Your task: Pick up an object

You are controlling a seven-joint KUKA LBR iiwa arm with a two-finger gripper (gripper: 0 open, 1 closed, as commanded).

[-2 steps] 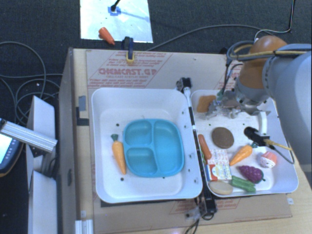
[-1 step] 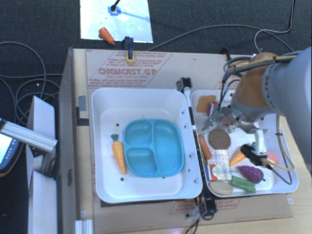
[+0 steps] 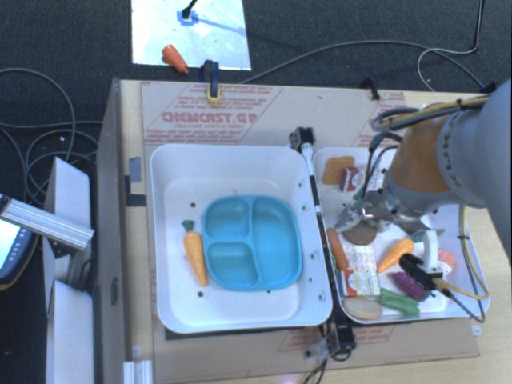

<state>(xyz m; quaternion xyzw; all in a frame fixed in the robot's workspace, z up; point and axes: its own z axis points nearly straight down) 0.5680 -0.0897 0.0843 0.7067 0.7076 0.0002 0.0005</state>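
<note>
Bench (image 3: 240, 106) brown board | bins (image 3: 172, 214) white | floor (image 3: 64, 38) dark carpet

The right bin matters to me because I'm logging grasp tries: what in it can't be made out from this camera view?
- Pincer: small and dark against the clutter; open or shut can't be told.
- Right bin: the arm hides its far right part.
- Brown disc: partly under the pincer; contact unclear.
- Packet: print too small to read.

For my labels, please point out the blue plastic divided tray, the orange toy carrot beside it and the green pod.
blue plastic divided tray (image 3: 252, 242), camera view, centre ridge.
orange toy carrot (image 3: 195, 258), camera view, mid-body.
green pod (image 3: 398, 302), camera view, middle.
</note>
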